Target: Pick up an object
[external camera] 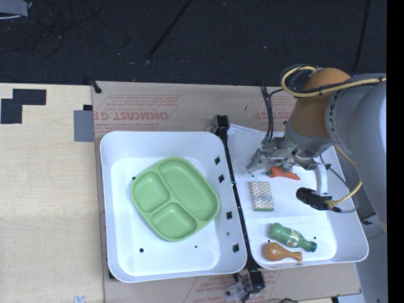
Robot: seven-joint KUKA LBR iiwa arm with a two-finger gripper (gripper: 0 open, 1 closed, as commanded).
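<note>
My gripper [270, 161] is low over the far part of the right bin [353, 245], under the grey arm with its orange band [315, 109]. A small orange, carrot-like piece [286, 174] lies right beside and just below the gripper; I cannot tell whether they touch. A patterned tan block [261, 195] lies a little nearer, in the bin's left half. A green bottle [291, 237] lies on its side near the front, with a brown drumstick-shaped toy [282, 252] just in front of it.
The left bin [120, 163] holds a green three-compartment plate [175, 198]. A black divider rail [228, 194] runs between the bins. A black cable end [314, 198] hangs off the arm over the right bin's right side.
</note>
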